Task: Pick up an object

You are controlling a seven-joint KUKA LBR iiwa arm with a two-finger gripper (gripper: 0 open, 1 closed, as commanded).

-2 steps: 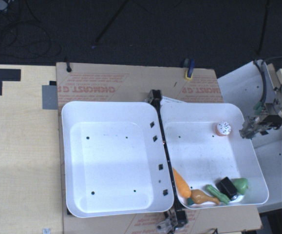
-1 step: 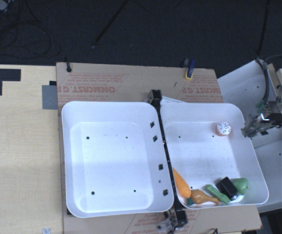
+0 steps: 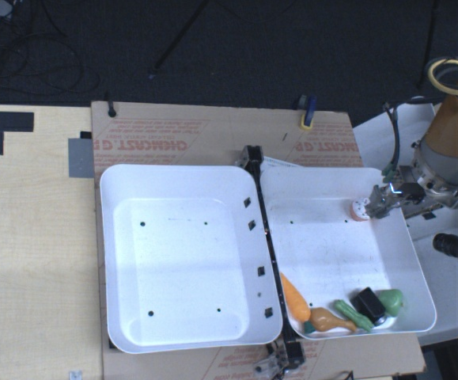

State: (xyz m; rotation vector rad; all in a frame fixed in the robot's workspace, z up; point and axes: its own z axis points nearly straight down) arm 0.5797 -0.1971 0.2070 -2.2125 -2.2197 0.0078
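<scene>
Near edge of right white plastic bin (image 3: pixel 395 252): objects clustered in its front corner. Orange carrot-shaped toy (image 3: pixel 294 298) lies along the divider side, tan-orange lumpy piece (image 3: pixel 323 318) just beside it, then a green elongated piece (image 3: pixel 352 313), small black block (image 3: pixel 369 303) touching it, light green rounded object (image 3: pixel 390 299) at the wall. Left white plastic bin (image 3: pixel 181 252) sits alongside. Farther back, gripper (image 3: pixel 388 197) hangs over the right bin's far right rim, next to a small white-and-pink round item (image 3: pixel 360 209). Jaw state: can't tell. Nothing visibly held.
</scene>
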